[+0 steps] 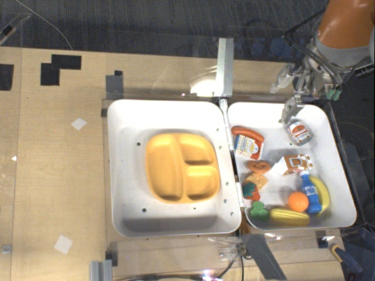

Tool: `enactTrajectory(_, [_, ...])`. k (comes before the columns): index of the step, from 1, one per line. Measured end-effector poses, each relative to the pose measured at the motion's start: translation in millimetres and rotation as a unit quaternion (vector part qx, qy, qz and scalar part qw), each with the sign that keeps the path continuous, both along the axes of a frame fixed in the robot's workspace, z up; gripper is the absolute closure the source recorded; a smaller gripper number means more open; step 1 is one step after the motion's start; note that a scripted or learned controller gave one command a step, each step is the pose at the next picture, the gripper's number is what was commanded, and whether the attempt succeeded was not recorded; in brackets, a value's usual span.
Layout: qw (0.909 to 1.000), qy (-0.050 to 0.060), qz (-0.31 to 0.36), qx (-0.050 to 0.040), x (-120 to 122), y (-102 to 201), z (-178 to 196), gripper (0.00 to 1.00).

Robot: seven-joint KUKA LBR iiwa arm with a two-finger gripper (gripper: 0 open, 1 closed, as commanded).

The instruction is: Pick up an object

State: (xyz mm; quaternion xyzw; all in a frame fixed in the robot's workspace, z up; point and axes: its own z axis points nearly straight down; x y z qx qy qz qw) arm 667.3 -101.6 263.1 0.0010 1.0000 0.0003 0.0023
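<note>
Nothing is lifted yet: the gripper hangs over the right bin's far edge, grip unreadable, just beside a small can still lying inside.

Pretty even overhead light, nothing dim. There's a hot glare patch on the pale wooden bench just past the far edge of the left white plastic bin, next to the upright grey metal post. Soft shadow pools inside that bin's near wall. Overall a bit soft and grainy, with the orange-banded grey arm in the top right corner slightly blurred.
</note>
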Motion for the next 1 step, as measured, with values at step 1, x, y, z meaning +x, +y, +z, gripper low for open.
enactTrajectory(1, [0.9923,0.002,-0.124,0.0007,-3.6,-19.3,-113.6,0.0])
